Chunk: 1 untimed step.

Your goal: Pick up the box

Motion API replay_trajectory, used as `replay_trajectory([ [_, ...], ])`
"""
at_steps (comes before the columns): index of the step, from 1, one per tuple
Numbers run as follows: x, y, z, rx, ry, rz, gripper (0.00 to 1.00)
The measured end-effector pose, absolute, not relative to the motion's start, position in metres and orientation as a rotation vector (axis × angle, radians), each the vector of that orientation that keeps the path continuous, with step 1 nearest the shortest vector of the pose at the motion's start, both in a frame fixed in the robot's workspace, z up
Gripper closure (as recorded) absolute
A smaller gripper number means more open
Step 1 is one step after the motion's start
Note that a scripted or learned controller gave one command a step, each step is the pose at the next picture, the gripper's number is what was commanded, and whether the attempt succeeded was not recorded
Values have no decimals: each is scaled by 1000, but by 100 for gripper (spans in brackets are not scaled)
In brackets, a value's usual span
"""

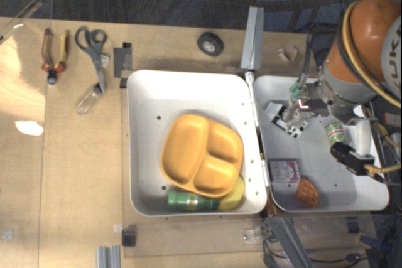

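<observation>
My fingers (290, 121) hung above right bin (352, 198), spread unclear; box (284, 171) lay flat nearby, ungrasped.

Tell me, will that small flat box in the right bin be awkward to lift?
Probably. The box lies flat on the bin floor, leaving fingers little edge to pinch. It looks thin, likely light, so a nudge might slide it rather than tip it.

Grey arm (370, 41) with orange band entering from right, bent down over upper part of right-hand bin (326, 194), wrist lowered, gripper (290, 119) pointing down-left close above bin floor, nothing visibly held.
</observation>
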<state>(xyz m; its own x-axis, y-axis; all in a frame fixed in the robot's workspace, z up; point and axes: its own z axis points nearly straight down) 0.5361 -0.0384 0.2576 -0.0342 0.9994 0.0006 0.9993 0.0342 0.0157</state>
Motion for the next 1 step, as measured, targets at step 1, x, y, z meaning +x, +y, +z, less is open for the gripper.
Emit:
replay_trajectory([
  [1, 518, 9, 235, 2644, 1696, 3, 100],
])
